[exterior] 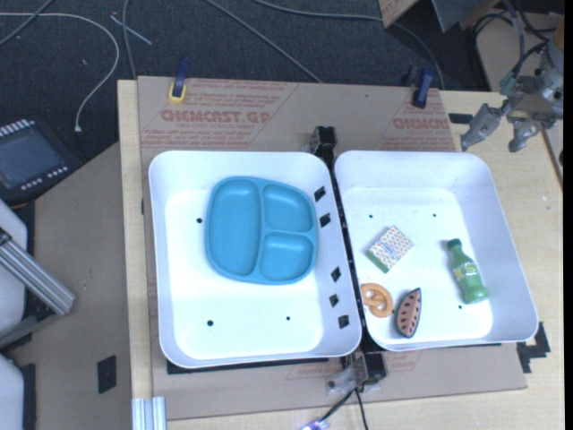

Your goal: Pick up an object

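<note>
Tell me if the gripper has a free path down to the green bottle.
Probably yes. The gripper sits open beyond the right bin's far corner, and the green bottle lies alone, apart from the other items, with nothing over it.

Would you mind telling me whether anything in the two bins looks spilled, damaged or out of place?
Nothing stands out. The blue plate lies flat in the left bin; the bottle lies on its side, apart from the other items.

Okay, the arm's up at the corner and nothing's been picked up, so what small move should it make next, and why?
Probably swing the pincer down and inward over the right bin, toward the green bottle. The pincer sits open outside the bin's far corner with nothing in it, and the bottle lies apart from the other items.
</note>
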